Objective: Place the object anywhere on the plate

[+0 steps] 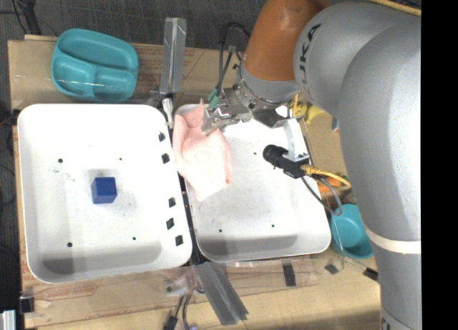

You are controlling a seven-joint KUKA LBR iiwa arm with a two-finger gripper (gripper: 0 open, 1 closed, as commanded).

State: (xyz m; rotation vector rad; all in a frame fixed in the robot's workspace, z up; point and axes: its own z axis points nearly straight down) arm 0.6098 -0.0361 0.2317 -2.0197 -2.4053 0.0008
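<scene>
A pink cloth hangs crumpled over the left side of the right bin, and its top edge is bunched between the fingers of my gripper. The gripper is shut on that top edge, near the bin's back left corner. The teal plate, with divided compartments, lies on the bench behind the left bin, far to the gripper's left. A small blue cube rests on the floor of the left bin.
The grey arm with its orange band fills the right of the view. A black cable fitting hangs over the right bin. A teal bowl sits by the right bin's front right corner. A grey post stands behind the bins.
</scene>
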